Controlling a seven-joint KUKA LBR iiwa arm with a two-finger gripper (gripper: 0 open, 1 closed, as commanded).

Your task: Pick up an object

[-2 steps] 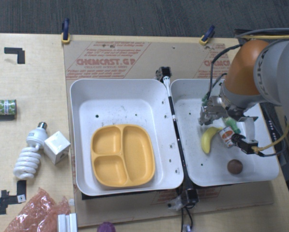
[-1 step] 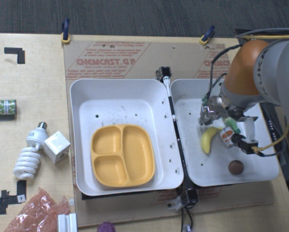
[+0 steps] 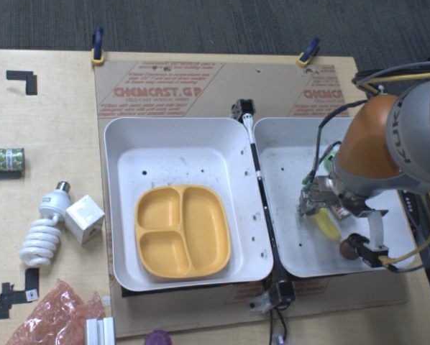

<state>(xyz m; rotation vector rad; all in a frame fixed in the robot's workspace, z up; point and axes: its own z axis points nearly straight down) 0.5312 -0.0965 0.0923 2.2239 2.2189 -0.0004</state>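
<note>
In the right of the frame, the grey arm's two-finger gripper [image 3: 317, 205] is down inside the right-hand shallow white bin [image 3: 287, 165], just beside a small yellow oblong object [image 3: 328, 226]. Whether the claw is spread or pinching, I cannot tell. Judging by this, the grasp and lift remain undone.

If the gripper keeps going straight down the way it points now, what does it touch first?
Most likely the yellow object just below the gripper in the right bin; depth is hard to judge from this slanted view.
</note>
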